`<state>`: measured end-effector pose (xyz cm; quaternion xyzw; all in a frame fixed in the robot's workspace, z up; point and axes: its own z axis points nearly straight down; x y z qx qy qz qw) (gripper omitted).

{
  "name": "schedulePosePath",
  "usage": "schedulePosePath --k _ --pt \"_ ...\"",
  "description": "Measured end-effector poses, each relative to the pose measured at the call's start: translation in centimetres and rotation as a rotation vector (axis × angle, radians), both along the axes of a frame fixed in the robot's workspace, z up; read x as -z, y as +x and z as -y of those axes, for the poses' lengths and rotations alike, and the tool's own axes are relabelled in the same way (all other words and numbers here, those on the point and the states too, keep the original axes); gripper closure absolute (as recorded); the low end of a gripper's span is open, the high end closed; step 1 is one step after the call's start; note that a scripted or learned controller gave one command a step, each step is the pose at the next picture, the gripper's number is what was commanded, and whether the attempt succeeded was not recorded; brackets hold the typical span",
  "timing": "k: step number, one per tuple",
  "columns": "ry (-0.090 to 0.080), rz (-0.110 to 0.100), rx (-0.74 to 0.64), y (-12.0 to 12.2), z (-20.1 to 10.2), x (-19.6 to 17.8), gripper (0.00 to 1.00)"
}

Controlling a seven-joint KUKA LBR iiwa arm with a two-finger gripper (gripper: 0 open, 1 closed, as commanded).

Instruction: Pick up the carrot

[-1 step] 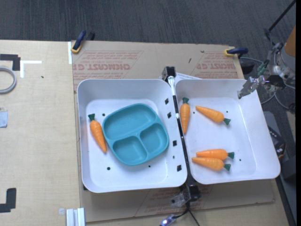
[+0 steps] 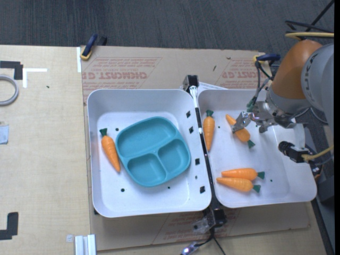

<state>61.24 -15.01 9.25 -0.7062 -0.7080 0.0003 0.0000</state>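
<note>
Orange carrot (image 2: 241, 133) by right bin (image 2: 297, 193) back wall, gripper (image 2: 243, 122) above it, grip unclear, open floor beyond.

Chunky grey arm with an orange band

We're seeing a rounded grey arm (image 2: 319, 84), orange band at its 10 o'clock, yellow and black cables looping off it, and a small metal gripper (image 2: 245, 120).

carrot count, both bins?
5. Left bin: one carrot left of the blue tray. Right bin: one along the divider, one by the gripper, two near the front. None obviously hidden.
</note>
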Motion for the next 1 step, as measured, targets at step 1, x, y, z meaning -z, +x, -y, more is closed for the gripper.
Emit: schedulePosePath --k 1 --pt "0.000 0.000 0.000 0.03 0.03 -0.99 1.00"
